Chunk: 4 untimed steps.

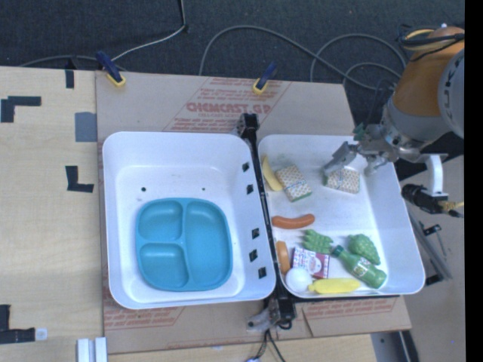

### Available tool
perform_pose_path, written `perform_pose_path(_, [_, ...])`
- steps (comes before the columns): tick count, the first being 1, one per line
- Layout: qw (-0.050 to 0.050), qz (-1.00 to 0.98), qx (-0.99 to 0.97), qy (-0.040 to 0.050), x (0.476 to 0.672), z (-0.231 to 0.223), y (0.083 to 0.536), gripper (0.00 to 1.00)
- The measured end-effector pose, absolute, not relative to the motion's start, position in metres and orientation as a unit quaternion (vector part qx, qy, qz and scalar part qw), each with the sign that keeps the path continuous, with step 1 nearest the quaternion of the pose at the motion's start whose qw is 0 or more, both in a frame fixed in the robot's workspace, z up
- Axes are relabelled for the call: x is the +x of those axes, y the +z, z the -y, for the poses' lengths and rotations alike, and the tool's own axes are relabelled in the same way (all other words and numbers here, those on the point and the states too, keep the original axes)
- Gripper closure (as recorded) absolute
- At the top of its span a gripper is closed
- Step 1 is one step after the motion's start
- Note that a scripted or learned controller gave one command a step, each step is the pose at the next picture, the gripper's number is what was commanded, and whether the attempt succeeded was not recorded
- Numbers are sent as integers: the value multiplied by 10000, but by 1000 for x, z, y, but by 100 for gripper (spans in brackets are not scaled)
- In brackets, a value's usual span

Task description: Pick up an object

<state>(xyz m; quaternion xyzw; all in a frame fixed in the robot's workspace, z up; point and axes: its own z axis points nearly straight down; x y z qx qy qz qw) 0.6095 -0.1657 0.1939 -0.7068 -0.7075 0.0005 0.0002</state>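
Note:
My gripper (353,164) hangs over the back right part of the right bin (404,232), fingers spread open. A beige speckled block (344,180) lies on the bin floor just under and between the fingertips; nothing is lifted. A similar beige block (293,182) lies further left, beside a yellow piece (269,174) at the divider. Toward the front are a sausage (293,221), a green leafy toy (317,240), a green bottle (361,269), a red-and-white box (309,262), a white egg (298,279) and a yellow piece (334,285).
The left bin (121,202) holds a blue divided plate (183,244). A black divider with clips (256,202) separates the bins. The arm's orange band (426,81) sits above the right bin's back corner. Cables run across the dark floor behind the bench.

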Motion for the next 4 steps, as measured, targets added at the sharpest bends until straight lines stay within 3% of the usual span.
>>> perform_pose_path(1, [17, 7077, -7065, 8, 566, 110, 98, 0])
perform_pose_path(2, [-32, 7075, -7067, -18, 525, 106, 87, 0])
perform_pose_path(4, [-53, 7078, -7064, -29, 510, 99, 87, 0])
